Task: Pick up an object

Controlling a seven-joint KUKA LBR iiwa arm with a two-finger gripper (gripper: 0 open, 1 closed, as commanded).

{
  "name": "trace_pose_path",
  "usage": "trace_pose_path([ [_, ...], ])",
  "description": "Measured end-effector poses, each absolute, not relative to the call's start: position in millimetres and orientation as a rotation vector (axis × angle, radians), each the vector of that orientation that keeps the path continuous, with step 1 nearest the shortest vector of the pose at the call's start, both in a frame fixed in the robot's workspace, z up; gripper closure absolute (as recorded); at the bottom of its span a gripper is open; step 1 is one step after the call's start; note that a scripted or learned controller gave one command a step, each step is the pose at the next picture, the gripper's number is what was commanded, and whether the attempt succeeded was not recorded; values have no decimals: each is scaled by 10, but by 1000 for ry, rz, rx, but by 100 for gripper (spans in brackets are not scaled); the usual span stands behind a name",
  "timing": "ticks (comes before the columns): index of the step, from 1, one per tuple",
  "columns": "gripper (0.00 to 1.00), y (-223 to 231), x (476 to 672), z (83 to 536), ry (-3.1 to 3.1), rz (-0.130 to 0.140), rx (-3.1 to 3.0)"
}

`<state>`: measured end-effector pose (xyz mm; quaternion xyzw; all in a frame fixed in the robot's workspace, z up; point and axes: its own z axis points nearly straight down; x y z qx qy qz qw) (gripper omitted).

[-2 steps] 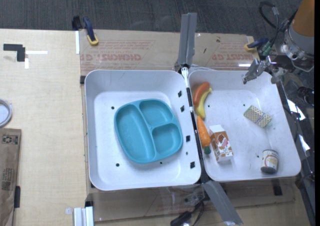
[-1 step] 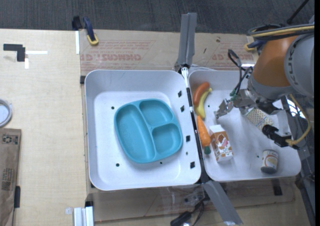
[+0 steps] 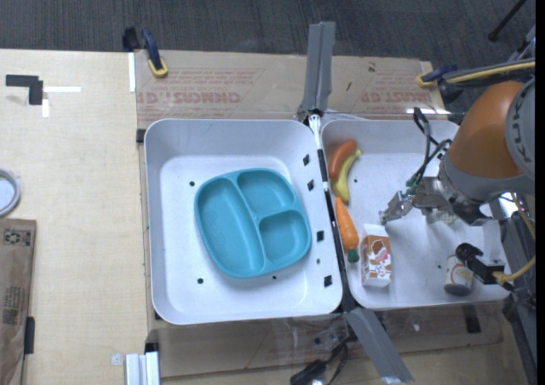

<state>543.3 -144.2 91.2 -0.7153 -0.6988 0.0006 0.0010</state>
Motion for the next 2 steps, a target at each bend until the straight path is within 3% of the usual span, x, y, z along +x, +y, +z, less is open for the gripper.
trace_pose_path([
  [1, 0, -1045, 5066, 912, -2279, 2, -2160],
  [2, 0, -1017, 4769, 911, -2330, 2, -2104],
])
